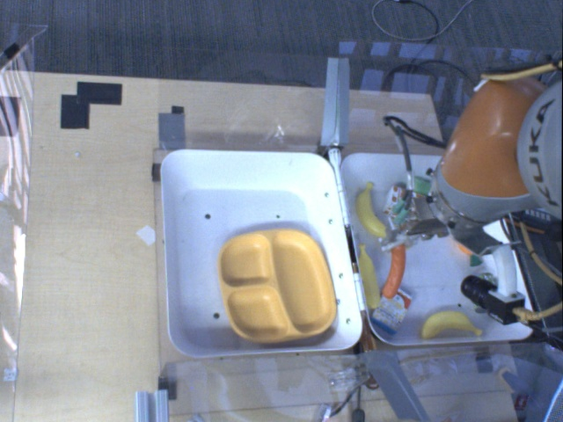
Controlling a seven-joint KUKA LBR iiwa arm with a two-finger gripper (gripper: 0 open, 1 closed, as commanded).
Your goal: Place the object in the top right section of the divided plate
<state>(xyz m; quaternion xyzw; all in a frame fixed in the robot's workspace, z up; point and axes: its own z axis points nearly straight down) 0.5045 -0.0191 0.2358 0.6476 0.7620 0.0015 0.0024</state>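
The gripper [406,227] hangs over the right bin [444,299], just above the carrot [395,271] near its left wall; its state cannot be told; the divided plate [277,282] waits in the left bin [198,236]; picking seems in hand; next comes a firm grasp.

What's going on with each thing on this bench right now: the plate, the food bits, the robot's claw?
Divided plate: yellow, in the left bin, nothing in its sections.
Carrot: lying in the right bin, just below the gripper.
Bananas: one by the bin's left wall, one near its front edge, both lying loose.
Gripper: low over the right bin; nothing seen between its fingers.
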